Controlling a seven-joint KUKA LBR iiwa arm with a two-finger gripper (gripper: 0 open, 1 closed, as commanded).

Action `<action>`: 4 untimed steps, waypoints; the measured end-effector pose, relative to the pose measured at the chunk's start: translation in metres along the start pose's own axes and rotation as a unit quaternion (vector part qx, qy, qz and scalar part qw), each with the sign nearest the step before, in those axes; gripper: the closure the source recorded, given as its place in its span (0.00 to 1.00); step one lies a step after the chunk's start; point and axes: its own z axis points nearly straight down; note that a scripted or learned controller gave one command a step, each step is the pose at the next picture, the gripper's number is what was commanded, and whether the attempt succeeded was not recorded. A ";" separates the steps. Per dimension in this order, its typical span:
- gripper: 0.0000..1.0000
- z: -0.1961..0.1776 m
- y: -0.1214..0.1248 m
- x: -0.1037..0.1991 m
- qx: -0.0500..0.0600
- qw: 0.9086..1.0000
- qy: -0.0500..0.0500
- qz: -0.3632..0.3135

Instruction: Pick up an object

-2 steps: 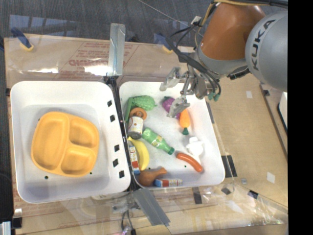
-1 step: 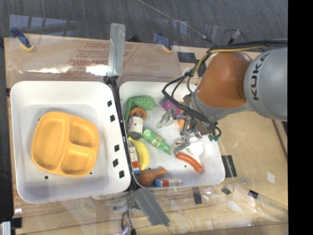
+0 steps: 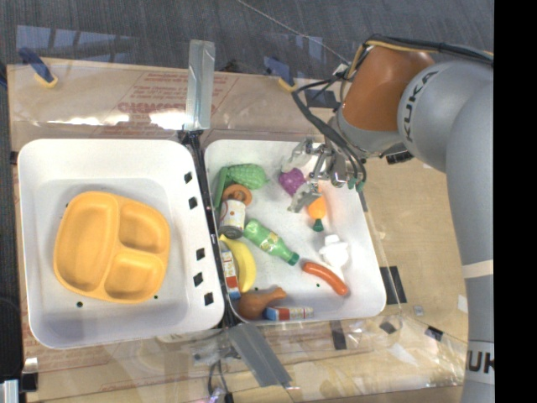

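gripper (image 3: 312, 193) sits low at the right white plastic bin's (image 3: 362, 250) 1 o'clock, over the small orange carrot toy (image 3: 316, 211), presumably lining up a grab, can't tell its state tbh.

White "KU" lettering reads on the grey arm (image 3: 445, 99) by its orange band, the same letters show again low on the arm near the frame's bottom right, and faint reddish print on the plastic sheet (image 3: 126, 91) behind the bins is too blurred to read.
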 end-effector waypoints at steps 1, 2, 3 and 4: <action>0.00 0.034 -0.015 0.023 0.000 1.000 0.000 0.026; 1.00 0.022 -0.013 0.021 0.000 1.000 -0.003 0.022; 0.00 0.022 -0.012 0.021 0.000 1.000 -0.002 0.022; 0.00 0.035 -0.016 0.040 0.000 0.999 0.000 0.032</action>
